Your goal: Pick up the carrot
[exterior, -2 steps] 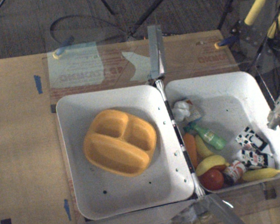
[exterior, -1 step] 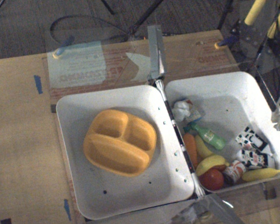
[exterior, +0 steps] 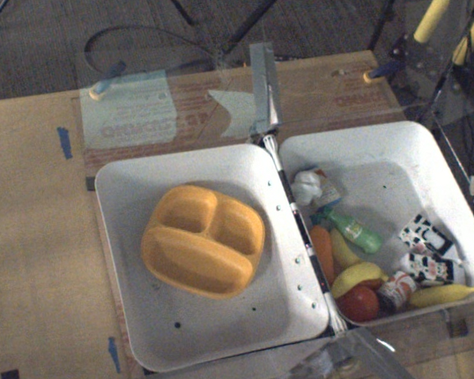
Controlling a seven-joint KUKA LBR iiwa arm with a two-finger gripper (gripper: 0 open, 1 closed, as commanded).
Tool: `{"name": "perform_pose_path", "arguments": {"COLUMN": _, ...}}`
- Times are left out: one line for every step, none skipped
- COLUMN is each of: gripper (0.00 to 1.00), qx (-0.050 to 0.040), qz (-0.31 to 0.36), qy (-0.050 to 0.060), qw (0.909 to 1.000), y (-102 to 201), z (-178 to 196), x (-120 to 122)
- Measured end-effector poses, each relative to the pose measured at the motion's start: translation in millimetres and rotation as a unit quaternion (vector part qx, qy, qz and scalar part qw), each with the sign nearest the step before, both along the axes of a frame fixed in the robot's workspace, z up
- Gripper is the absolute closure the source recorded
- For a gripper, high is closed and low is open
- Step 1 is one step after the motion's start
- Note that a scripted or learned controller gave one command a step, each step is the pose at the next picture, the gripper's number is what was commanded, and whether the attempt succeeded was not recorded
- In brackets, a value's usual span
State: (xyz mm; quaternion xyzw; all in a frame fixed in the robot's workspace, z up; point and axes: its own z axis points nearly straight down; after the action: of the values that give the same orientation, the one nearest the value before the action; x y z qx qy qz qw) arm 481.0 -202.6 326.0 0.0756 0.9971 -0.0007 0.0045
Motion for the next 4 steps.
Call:
{"name": "perform_pose_path", "arguments": {"gripper": 1.0, "qx": -0.0003, "qz": 0.174, "qy": 0.002, "qw": 0.9847, "y": -20, "z": -36, "x": 32}}
{"name": "perform_pose_path", "arguments": {"gripper": 1.0, "qx": -0.0002, "qz": 0.324, "qy": 0.003, "qw": 0.9462, "y": -16, "z": -50, "x": 13}}
{"name": "perform_pose_path", "arguments": {"gripper": 1.0, "qx": -0.0018, "qz": 0.314, "qy": 0.001, "qw": 0.9493, "y": -8, "z": -40, "x": 12}}
{"name": "perform_pose_path", "arguments": {"gripper": 1.0, "qx": -0.0017, "qz": 0.273, "qy": 0.0, "qw": 0.9621, "y": -3, "z": -30, "x": 14}}
